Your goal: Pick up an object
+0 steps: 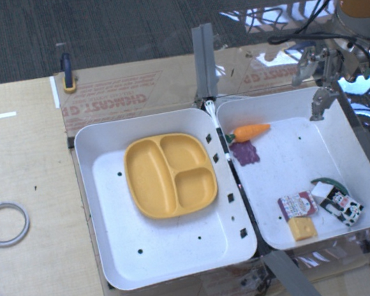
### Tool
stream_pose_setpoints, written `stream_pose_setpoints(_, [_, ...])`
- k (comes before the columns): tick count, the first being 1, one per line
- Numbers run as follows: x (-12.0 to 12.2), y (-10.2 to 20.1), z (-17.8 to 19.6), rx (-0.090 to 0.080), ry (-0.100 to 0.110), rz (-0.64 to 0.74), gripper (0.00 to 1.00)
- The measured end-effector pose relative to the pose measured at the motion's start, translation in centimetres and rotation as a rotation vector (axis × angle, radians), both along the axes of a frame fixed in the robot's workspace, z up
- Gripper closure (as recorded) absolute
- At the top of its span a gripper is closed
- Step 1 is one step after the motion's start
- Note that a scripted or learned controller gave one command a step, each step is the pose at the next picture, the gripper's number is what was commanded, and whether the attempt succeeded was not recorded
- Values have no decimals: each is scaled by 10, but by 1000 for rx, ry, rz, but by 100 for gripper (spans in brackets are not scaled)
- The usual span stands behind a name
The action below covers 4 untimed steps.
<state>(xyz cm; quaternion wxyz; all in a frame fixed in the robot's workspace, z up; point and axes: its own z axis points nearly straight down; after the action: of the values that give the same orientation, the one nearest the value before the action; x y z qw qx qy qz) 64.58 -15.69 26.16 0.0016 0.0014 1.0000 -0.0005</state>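
We see two bins (104, 214), a yellow plate (170, 174) in the far one. Our gripper (320, 109) hangs with nothing held; finger spread we cannot tell. The carrot (251, 131) lies well left of the fingers; we should descend centred over it.

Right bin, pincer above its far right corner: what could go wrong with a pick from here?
1. The orange toy carrot lies against the purple grape bunch by the bin divider; a grasp there may catch both or hit the wall.
2. The red-and-white packet, yellow cheese wedge and black-and-white carton cluster near the front rim, so a descent could nudge neighbours.
3. The pincer sits far from everything.
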Motion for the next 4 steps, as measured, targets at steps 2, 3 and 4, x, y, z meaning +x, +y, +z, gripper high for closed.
stream_pose_setpoints(2, [-14, 42, -169, 1, -1, -70, 0])
stream_pose_setpoints(3, [-14, 42, -169, 1, -1, -70, 0])
stream_pose_setpoints(4, [-14, 42, -169, 1, -1, -70, 0])
